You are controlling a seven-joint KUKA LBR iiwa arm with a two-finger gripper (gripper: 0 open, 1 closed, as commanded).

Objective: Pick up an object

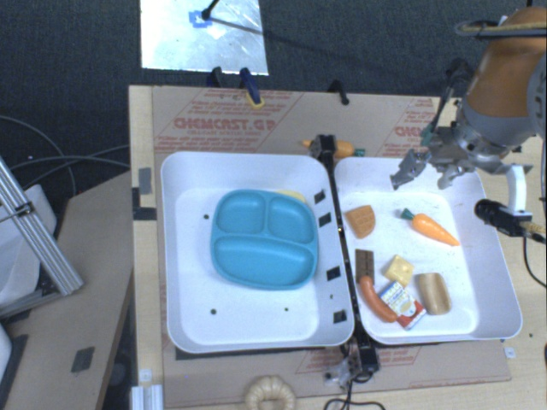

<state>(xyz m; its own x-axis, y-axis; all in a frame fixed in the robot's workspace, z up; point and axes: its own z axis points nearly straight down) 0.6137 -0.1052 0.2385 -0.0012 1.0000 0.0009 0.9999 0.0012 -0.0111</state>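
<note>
My gripper point(427, 172) hangs open over the far part of the right bin point(504, 301), with nothing between its fingers. Just below it lies a toy carrot point(432, 227) with a green top. Further left in that bin sits an orange bread-like wedge point(361, 220). Toward the near side lie a brown chocolate bar point(365, 265), a yellow cheese cube point(398, 270), a red sausage point(376, 300), a small red-and-white packet point(400, 302) and a tan bread roll point(434, 292).
The left bin point(184, 314) holds a blue divided plate point(263, 237). A divider with black clips point(335, 229) runs between the bins. A small orange item point(342, 149) lies behind the bins on the cardboard. A black part point(500, 214) of the arm sticks out over the right rim.
</note>
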